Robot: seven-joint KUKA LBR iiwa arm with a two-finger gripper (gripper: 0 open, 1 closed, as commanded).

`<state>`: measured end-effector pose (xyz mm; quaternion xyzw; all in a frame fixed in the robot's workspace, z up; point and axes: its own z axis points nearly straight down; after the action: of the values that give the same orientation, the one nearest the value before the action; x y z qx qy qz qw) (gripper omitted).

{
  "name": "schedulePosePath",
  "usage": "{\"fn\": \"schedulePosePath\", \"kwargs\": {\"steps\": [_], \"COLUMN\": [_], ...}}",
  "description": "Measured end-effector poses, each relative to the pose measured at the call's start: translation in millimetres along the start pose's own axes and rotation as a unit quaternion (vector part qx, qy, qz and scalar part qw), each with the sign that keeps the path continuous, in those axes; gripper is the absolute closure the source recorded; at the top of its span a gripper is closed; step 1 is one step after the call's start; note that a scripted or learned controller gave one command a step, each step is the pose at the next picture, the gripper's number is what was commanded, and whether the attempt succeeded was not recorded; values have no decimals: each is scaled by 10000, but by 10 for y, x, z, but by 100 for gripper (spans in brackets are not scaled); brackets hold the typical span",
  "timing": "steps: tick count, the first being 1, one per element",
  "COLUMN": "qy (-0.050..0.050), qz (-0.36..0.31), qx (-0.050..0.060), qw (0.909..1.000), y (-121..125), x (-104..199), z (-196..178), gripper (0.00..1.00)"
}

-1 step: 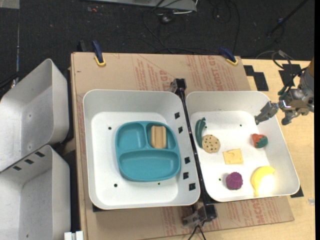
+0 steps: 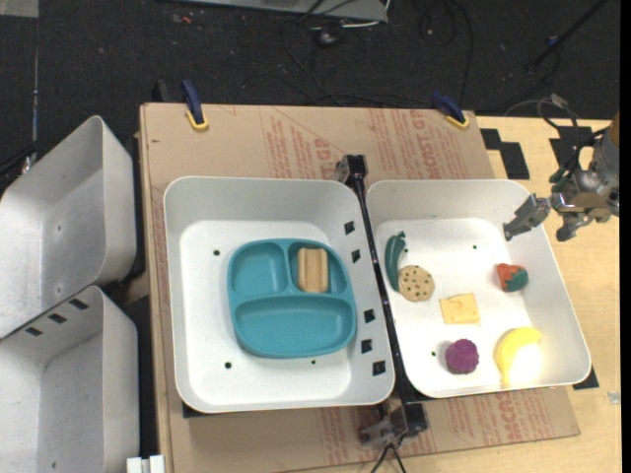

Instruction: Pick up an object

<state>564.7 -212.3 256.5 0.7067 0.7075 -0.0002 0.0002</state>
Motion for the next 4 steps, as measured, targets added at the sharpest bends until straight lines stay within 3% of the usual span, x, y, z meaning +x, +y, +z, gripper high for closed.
{"fn": "schedulePosePath", "kwargs": {"steps": [2, 3, 4], "qy": [8, 60, 21], "qz": [13, -19, -14], "qx": [22, -4, -11], "qw": [10000, 10000, 10000], "y": [-68, -37, -48], "x": [120, 186, 160], "z": [1047, 1551, 1447], "gripper": [0, 0, 100]}}
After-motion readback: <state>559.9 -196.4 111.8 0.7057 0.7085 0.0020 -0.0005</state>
